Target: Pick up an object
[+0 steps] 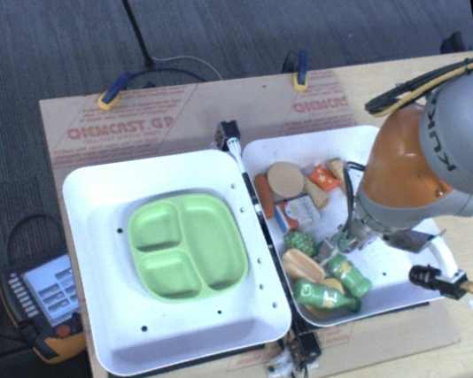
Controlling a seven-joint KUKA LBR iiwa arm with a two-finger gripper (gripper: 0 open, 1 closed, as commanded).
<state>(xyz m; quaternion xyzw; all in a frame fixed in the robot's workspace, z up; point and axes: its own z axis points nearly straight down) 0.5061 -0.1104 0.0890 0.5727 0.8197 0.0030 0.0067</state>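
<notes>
The right bin (362, 131) holds a heap of small objects. A brown round disc (286, 179) lies at the back, with a red stick (263, 194) to its left and an orange piece (325, 178) to its right. A small packet (301, 212) sits in the middle. Toward the front lie a green leafy piece (299, 242), a tan wooden spoon (303, 265) and two green cans (350, 274) (312, 293). My gripper (346, 240) reaches down among them, just right of the leafy piece and above the nearer can; the orange-banded wrist (400, 174) covers the bin's right half.
The left bin (94, 252) holds a green divided plate (186, 247). A black clip (228, 133) sits at the back where the two bins meet. Two clamps (115, 91) (298, 70) hold the board's far edge.
</notes>
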